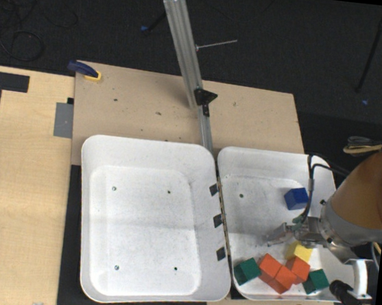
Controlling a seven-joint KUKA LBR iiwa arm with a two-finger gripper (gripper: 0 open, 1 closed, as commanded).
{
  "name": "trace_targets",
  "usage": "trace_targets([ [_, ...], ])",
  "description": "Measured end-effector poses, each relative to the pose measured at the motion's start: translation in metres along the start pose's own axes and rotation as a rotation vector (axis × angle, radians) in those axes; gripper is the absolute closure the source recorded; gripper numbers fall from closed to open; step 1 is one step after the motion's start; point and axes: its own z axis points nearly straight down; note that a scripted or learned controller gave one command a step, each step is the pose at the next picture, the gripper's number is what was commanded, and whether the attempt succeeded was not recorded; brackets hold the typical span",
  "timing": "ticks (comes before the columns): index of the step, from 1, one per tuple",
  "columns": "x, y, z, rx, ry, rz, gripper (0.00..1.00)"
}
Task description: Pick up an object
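Note:
The right bin [258,167] holds several small blocks. A blue block [297,197] lies alone near the bin's far right side. Clustered at the near right are a yellow block [302,252], three orange-red blocks [271,267], and two green blocks, one at the left end [248,269] and one at the right end [315,281]. My gripper [292,232] hangs low inside the right bin, between the blue block and the yellow one, just above the cluster. Nothing visibly sits in it. The grey arm [359,203] covers the bin's right rim.
The left bin [145,219] lies beside the right one, with black clips [217,219] along the shared rim. A slanted aluminium bar [186,48] rises behind the bins. A blue and yellow tool [85,70] rests at the board's far left corner.

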Motion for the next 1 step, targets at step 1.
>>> trace_targets([
  [1, -0.0021, 0.0007, -0.0091, -0.002, -0.001, 0.01, 1.0],
])
